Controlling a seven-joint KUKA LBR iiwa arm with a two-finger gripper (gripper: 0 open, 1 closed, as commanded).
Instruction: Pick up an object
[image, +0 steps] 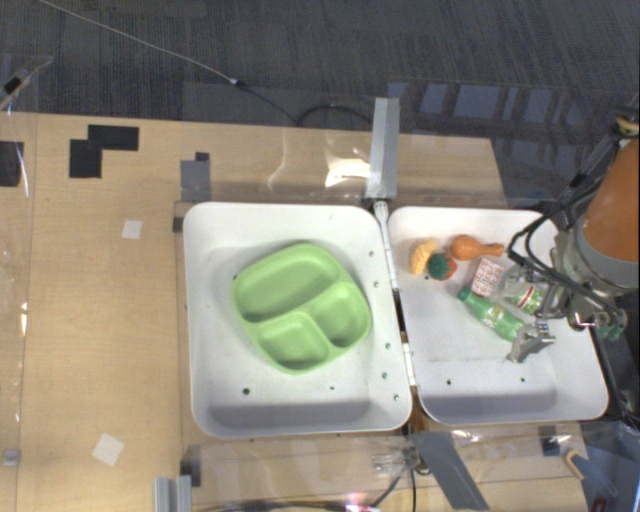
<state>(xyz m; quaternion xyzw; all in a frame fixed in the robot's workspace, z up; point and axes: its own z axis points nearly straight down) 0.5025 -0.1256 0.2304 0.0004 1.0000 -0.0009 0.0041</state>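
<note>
From the fixed camera above the bench, the arm (610, 215) reaches in from the right, its orange band over the right bin's (500, 385) far right side. The gripper (532, 343) hangs low over that bin, near its right wall, metal fingers pointing down and toward the front of the bin. Whether the fingers stand wide or narrow I cannot tell; cables and the wrist body crowd them.

The green bottle (492, 311) lies on the bin floor just left of the gripper, its near end almost at the fingertips; touching or not is unclear. Nothing shows between the fingers. The bottle's long axis runs on a slant, from upper left to lower right, the lower right end pointing toward the gripper.

Just above it lies a white packet with red print (489, 273), partly under the cables. Further back left sit an orange gourd-shaped toy (470, 246), a small yellow piece (423, 254), and a green and orange ball (439, 265), close together.

The left bin (215, 385) holds a light green divided plate (301, 306) with three compartments, set at a tilt near the middle.
</note>
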